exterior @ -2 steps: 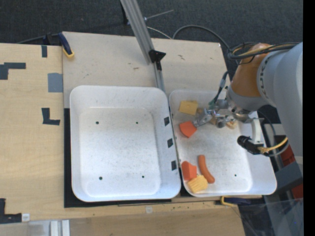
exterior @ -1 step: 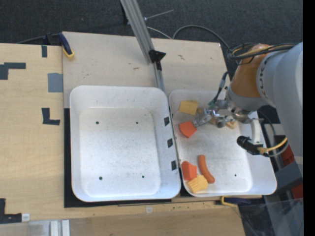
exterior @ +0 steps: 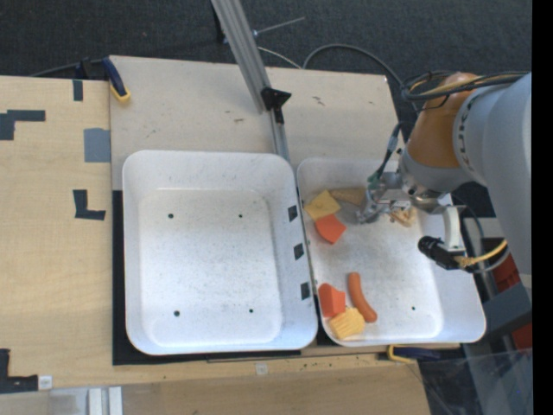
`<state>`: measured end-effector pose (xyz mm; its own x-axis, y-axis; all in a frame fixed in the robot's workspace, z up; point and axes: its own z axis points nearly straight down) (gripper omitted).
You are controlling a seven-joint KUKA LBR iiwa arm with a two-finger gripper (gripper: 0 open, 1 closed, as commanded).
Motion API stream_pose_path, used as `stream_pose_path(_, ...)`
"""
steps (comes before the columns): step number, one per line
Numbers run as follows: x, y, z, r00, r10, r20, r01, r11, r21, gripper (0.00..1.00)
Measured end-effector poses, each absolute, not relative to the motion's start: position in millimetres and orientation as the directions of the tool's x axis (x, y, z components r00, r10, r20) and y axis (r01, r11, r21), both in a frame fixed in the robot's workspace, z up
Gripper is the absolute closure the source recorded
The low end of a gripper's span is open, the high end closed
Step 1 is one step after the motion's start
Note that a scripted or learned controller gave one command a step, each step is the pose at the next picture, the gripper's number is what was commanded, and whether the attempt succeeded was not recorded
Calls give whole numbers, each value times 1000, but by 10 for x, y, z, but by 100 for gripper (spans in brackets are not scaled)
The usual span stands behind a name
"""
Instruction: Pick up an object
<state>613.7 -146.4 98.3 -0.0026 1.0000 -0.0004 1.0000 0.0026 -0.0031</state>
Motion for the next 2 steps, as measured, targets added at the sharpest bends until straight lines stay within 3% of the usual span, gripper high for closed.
stream_pose_path(2,6166,-1447,2048,-1,1000,-1,1000,1,5,100)
